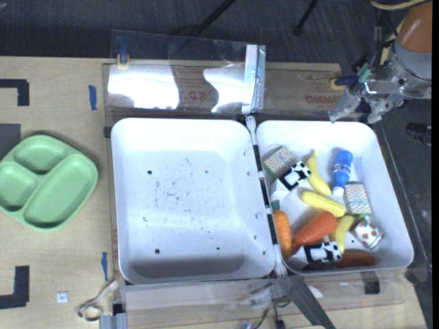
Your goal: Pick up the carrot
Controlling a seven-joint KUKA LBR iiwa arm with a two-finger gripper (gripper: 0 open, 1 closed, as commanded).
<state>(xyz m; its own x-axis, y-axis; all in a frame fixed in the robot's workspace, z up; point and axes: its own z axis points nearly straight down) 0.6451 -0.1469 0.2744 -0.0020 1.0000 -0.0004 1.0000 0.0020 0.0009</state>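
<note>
On a wooden bench sit two white bins. The carrot lies among toys near the right bin's front edge, untouched. The gripper hovers above that bin's back edge, holding nothing; its opening is unclear.

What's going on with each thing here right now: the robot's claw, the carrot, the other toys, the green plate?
gripper: above the right bin's far rim, holding nothing.
carrot: lying tilted in the right bin, among other toys.
blue bottle: lying down.
corn cob: lying flat.
green plate: on the bench, left of the bins.
</note>
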